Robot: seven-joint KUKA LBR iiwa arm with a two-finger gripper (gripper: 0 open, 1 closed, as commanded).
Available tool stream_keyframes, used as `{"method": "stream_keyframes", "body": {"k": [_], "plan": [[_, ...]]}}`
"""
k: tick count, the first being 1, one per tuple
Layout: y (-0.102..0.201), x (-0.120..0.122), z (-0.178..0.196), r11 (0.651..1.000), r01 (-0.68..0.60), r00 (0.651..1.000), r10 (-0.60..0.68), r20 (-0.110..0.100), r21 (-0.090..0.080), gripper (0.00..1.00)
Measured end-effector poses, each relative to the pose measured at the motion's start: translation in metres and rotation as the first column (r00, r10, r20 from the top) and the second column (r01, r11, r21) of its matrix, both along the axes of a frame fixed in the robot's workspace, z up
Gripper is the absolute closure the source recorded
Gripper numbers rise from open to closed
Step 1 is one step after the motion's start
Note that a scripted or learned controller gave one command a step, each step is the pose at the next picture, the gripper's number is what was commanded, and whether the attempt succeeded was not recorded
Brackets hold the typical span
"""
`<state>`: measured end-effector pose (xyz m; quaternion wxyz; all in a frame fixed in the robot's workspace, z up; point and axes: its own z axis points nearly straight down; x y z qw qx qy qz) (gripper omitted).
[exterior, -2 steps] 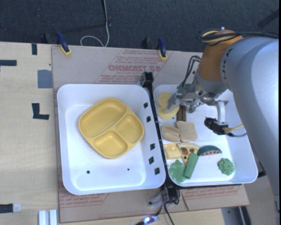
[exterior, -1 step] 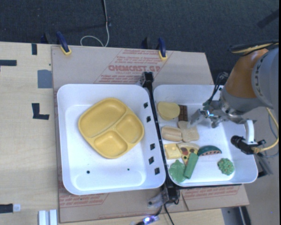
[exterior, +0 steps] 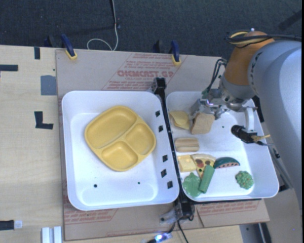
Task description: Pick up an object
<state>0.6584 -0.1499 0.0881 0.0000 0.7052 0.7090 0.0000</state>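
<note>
My gripper (exterior: pixel 210 109) hangs over the back of the right bin (exterior: pixel 267 162), below the orange wrist band. A tan bread-like block (exterior: pixel 202 124) sits directly under it, touching or nearly touching its tip; I cannot tell whether it is gripped. A pale yellow wedge (exterior: pixel 180 119) lies just left of the block. A tan roll (exterior: pixel 186 145) lies in front of them.
At the right bin's front are a yellow square (exterior: pixel 186 162), a pizza slice (exterior: pixel 204 162), a watermelon slice (exterior: pixel 227 162), a green cucumber (exterior: pixel 207 178), a green leaf (exterior: pixel 191 185) and broccoli (exterior: pixel 244 179). The left bin (exterior: pixel 71 110) holds a yellow divided plate (exterior: pixel 120 137).
</note>
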Motion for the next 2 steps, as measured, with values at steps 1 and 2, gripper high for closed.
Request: {"method": "stream_keyframes", "body": {"k": [1, 2], "plan": [[-0.001, -0.003, 0.009, 1.0, 0.002, 1.0, -0.002, -0.006, 0.0, 1.0], [0.062, -0.015, 0.121, 1.0, -0.002, 1.0, 0.002, 0.007, 0.002, 1.0]]}}
